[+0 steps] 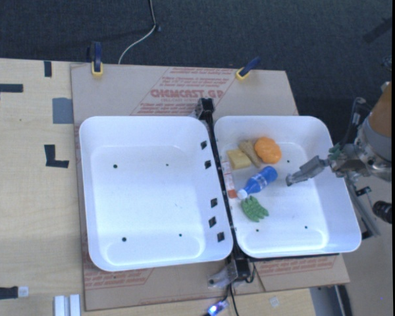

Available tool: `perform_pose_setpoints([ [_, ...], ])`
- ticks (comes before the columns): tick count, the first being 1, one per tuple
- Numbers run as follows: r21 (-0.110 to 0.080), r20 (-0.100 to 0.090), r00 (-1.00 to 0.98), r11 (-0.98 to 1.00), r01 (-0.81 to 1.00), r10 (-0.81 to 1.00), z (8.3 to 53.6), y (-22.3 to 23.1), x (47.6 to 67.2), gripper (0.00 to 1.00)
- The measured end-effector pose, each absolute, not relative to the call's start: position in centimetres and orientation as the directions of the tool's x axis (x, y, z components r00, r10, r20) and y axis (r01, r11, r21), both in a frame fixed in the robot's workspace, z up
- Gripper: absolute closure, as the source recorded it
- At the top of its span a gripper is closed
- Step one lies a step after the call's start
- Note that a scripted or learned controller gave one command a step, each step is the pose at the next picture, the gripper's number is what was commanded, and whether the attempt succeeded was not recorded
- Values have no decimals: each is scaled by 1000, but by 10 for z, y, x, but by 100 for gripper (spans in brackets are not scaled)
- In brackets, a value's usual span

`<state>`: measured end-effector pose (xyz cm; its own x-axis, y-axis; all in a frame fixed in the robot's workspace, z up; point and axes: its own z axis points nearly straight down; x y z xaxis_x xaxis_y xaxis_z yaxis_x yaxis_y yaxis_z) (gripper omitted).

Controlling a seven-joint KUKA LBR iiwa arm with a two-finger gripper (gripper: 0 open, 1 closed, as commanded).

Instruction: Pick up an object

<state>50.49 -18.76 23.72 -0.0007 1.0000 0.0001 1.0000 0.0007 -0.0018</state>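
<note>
Looking down at the pale wooden bench (26, 196), I see a brown cardboard sheet (184, 91) clamped on top of it, presumably so the bins stay put. The left shallow white plastic bin (92, 176) and the right shallow white plastic bin (329, 229) sit side by side on that sheet, touching along a black centre divider.

My grey arm with the orange band (378, 137) reaches in over the right bin's right rim. Its gripper (301, 174) hangs over bare bin floor, pointing left toward the objects, well short of them; I cannot tell how its tips stand, and nothing sits between them.

All the candidates huddle against the right bin's left wall, likely where they came to rest. A round orange fruit-shaped toy (268, 149) touches a tan lump (250, 150), beside a yellow block (238, 158). Below lie a blue plastic bottle with a white cap (259, 180), nearest the gripper, and a green leafy toy (254, 209).
</note>
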Motion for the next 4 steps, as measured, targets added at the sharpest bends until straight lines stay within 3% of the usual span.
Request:
perform_pose_setpoints([
  [1,16,-9,-3,3,1000,1000,363,-225,565,0],
  [2,1,-3,-3,3,1000,1000,365,-222,562,100],
  [3,3,-2,2,-2,1000,1000,426,-224,481,100],
  [4,2,0,-9,9,1000,1000,435,-154,520,100],
])
